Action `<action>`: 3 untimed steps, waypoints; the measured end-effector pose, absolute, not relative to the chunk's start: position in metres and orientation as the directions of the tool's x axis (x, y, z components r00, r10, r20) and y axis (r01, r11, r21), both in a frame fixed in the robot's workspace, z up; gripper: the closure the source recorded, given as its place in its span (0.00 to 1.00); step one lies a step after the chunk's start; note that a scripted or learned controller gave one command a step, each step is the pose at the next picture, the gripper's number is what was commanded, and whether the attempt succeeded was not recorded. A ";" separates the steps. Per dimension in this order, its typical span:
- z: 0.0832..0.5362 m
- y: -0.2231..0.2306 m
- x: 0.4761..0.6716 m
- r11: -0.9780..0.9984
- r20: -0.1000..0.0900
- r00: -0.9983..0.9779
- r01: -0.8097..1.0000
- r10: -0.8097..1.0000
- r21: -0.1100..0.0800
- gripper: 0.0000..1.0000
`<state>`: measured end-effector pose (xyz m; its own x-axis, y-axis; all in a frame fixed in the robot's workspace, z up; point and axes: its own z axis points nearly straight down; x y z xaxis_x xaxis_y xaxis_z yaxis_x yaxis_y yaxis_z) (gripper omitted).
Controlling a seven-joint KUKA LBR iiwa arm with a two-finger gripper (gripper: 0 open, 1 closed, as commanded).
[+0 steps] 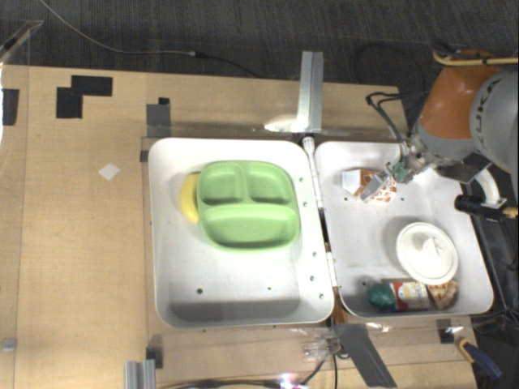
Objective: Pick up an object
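My hand (388,177) sits at twelve o'clock in the right bin (483,241), over a small packet (366,183). Whether it grips, I cannot tell; lifting is not yet done.

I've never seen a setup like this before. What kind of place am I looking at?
Most likely a robotics lab test bench. A grey and orange robot arm reaches over two white bins on a wooden bench, and the bins hold practice items such as a green divided tray and a small white lid.
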<state>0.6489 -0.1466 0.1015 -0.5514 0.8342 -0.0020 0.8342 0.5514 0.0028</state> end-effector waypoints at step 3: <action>0.096 -0.107 0.658 0.631 -0.006 -0.631 0.775 0.776 0.009 1.00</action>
